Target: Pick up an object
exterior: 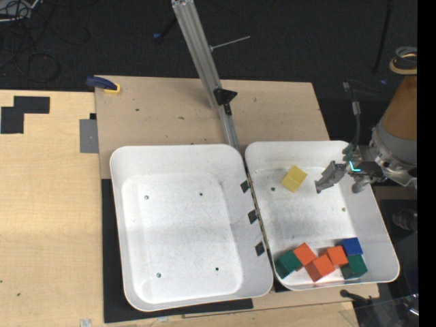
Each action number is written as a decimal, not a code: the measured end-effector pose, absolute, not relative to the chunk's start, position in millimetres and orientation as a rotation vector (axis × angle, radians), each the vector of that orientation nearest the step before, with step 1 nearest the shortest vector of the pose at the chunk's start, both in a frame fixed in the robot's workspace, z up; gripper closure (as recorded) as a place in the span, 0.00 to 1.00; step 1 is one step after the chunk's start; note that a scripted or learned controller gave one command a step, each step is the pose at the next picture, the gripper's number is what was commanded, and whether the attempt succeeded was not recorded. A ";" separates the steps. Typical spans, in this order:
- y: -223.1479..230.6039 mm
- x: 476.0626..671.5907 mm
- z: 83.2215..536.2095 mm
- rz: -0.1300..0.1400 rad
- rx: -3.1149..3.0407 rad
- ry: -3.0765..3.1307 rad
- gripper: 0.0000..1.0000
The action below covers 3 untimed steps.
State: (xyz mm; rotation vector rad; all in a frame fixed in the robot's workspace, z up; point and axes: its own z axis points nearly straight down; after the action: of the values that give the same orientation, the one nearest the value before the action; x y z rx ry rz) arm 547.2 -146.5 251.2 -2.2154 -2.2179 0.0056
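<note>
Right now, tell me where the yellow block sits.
The yellow block lies alone in the upper part of the right bin, just left of the tool, far from the cluster of blocks at the bin's near edge.

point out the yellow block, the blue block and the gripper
yellow block (295, 178): camera view, middle of its top face.
blue block (351, 246): camera view, its top face.
gripper (340, 176): camera view, midway between its fingertips.

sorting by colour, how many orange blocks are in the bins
3, all in the right bin near its front edge: orange block, orange block, orange block, clustered among green and blue blocks; more may be hidden.
</note>
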 end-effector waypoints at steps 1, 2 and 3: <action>-147.6 547.7 253.1 0.002 -2.221 -2.217 0.00; -150.1 537.1 197.6 0.007 -2.217 -2.215 0.00; -140.3 536.3 146.2 0.007 -2.222 -2.209 0.00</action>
State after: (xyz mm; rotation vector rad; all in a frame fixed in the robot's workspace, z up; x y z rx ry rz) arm 536.3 -140.3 146.2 -2.2216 -2.2088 0.0070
